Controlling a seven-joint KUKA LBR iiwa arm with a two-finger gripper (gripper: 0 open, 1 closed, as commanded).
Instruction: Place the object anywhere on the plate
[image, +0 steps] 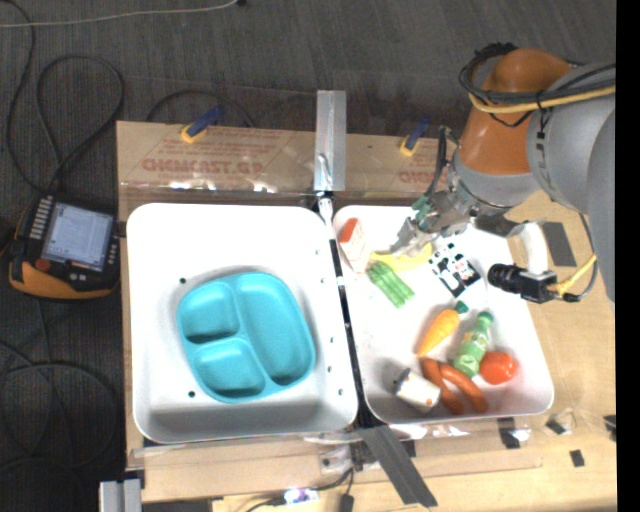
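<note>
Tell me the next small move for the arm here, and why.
Probably lower the tool a little onto the green and yellow item just below it in the right bin. The tool hangs over that bin's upper part, nothing shows between its tips, and the blue plate in the left bin carries no object yet, so a grasp has to come first.

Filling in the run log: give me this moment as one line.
gripper: over right bin, above corn | plate: in left bin, bare | carrot, tomato: right bin | task: not done
</note>
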